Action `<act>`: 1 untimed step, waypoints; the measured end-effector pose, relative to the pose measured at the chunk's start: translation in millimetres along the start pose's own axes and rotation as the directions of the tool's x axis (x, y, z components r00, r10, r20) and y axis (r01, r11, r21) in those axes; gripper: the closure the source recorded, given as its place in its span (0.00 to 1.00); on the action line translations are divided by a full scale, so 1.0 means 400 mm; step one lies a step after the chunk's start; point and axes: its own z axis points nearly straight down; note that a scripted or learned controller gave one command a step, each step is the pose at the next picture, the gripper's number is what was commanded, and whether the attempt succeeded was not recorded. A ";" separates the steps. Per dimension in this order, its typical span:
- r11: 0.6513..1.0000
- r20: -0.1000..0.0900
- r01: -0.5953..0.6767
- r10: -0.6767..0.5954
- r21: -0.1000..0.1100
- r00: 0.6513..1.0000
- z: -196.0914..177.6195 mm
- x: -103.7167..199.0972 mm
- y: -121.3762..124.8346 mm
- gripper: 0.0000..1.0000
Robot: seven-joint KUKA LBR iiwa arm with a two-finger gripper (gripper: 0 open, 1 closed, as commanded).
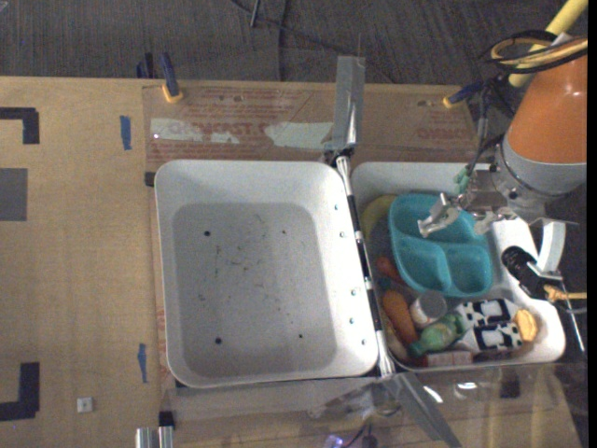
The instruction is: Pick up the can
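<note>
Gripper (454, 208) over teal tray (438, 255), finger state unclear; can (430, 306) half-buried among clutter, right bin (550, 343).

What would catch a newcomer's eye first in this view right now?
The arm's orange band at upper right, with its pincer over the teal divided tray in the right bin. Below the tray sits a crowd of small items, including the can. The left bin looks bare beside it.
</note>
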 end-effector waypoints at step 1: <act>0.992 0.003 -0.125 0.125 -0.019 0.992 0.308 -0.121 0.028 0.00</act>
